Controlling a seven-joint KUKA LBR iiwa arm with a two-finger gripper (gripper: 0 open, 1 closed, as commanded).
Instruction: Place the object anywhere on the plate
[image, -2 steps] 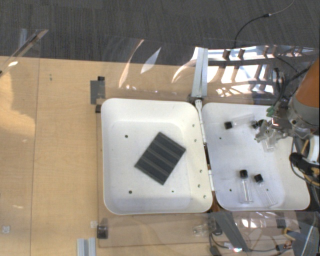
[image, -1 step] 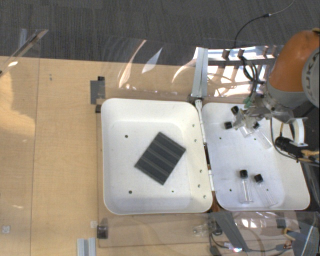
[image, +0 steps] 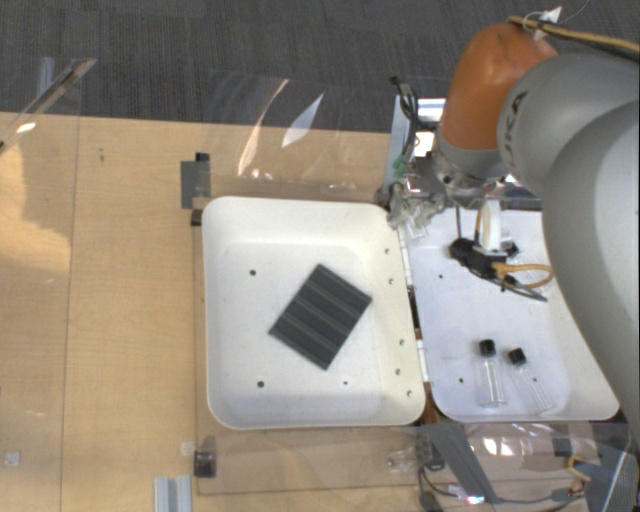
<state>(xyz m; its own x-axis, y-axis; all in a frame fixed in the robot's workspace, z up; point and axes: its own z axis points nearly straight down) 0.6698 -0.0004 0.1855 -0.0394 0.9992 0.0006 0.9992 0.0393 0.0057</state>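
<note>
Arm: the grey arm (image: 570, 160) reaches in from the right of the camera view, its orange band (image: 480, 80) above the far edge of the bins
Gripper: the gripper (image: 412, 210) sits at the far end of the seam between the two bins, over the far left corner of the right bin
Gripper state: cannot tell whether it is apart or together, and nothing can be seen clamped in it
Plate: a dark grey ribbed plate (image: 320, 316) lies flat and turned at a slant in the middle of the left bin (image: 230, 380)
Vials: two small clear vials with black caps, the first vial (image: 488, 372) and the second vial (image: 517, 357), lie just beside each other near the front of the right bin (image: 450, 320), well apart from the gripper and the plate
Bench: the pale wooden bench (image: 100, 300) bears both bins
</note>
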